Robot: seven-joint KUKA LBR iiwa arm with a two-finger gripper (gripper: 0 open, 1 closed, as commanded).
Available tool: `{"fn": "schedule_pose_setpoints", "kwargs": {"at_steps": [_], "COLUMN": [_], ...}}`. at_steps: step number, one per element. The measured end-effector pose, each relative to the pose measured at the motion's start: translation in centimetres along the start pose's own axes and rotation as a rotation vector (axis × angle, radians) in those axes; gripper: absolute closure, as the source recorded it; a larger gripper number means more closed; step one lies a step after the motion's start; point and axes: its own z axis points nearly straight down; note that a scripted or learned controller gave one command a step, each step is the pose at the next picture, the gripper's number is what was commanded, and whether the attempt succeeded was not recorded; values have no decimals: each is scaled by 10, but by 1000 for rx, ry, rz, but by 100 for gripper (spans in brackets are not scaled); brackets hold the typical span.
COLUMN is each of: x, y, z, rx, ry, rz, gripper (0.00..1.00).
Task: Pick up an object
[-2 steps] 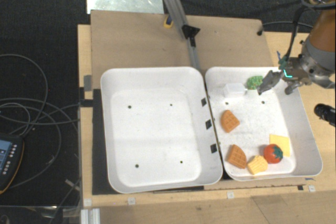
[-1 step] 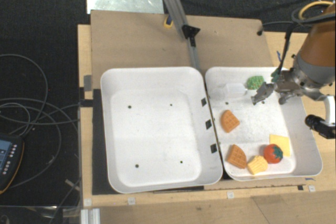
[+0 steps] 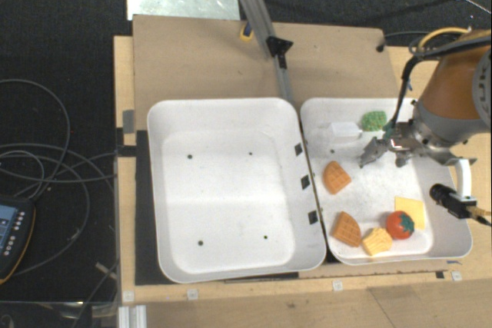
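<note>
The bench (image 3: 254,57) carries 2 white bins side by side. The left bin (image 3: 165,188) lies well to the gripper's left. The right bin (image 3: 450,246) sits under the gripper, and the arm (image 3: 453,92) — grey, with an orange band — reaches over its right wall.

The gripper (image 3: 387,154) hangs over the upper middle of the right bin, its 2 fingers spread apart with nothing between them.

6 small things lie around it in that bin. A clear white piece (image 3: 345,130) is just to its left, a little farther up. An orange waffle (image 3: 336,177) lies below and to its left, apart from the fingertips. A second waffle (image 3: 347,229) sits well below, toward the near edge. A yellow wedge (image 3: 410,208) is below and slightly right; a red tomato (image 3: 400,224) touches its lower side, and a yellow cube (image 3: 377,241) touches the tomato's left. A green clump (image 3: 373,120) is just above the gripper — the nearest thing to it.
</note>
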Motion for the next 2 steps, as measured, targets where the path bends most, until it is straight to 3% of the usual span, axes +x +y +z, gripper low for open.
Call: {"fn": "schedule_pose_setpoints", "kwargs": {"at_steps": [1,2], "x": [1,0], "y": [0,2], "z": [52,38], "rx": [-1,-8], "ry": [0,-1], "rz": [0,0], "gripper": [0,100]}}
